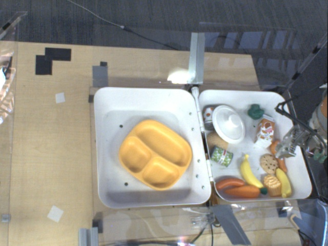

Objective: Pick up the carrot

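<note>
The left bin [102,152] held a yellow tray [155,153]. In the right bin [306,186] the carrot [245,191] lay near the front wall, touching a red sausage [229,182] behind it, with a banana [249,171] just beside. The hand [288,146] hovered at the right edge, well apart from the carrot; whether it was open I could not tell. The risk, I think, was crowding: one finger could land on the sausage or banana, and the hand would take the wrong thing or push the carrot against the wall.
</note>
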